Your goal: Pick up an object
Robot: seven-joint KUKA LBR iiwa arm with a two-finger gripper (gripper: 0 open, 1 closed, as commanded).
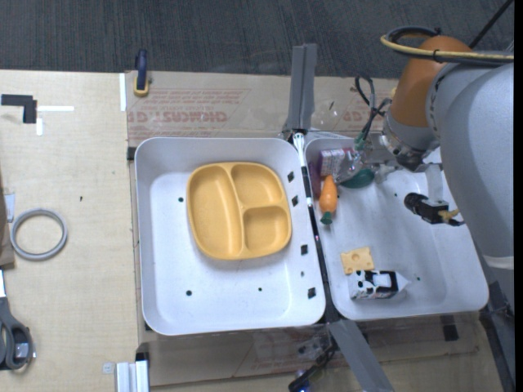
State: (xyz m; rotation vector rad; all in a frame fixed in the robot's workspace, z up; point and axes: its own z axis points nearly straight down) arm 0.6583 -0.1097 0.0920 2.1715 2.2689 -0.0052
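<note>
Up at 12 o'clock in the right bin (pixel 458 292), the gripper (pixel 357 167) sits low, can't tell its grip. A teal thing (pixel 359 179) touches it; at its 8 o'clock, just beside, lies an orange carrot-shaped toy (pixel 328 195), small and tapered.

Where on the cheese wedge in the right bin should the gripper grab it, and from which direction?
Come straight down on the cheese wedge and pinch across its two straight sides. It lies flat on the right bin floor with open space around it, apart from the black-and-white carton just below.
</note>
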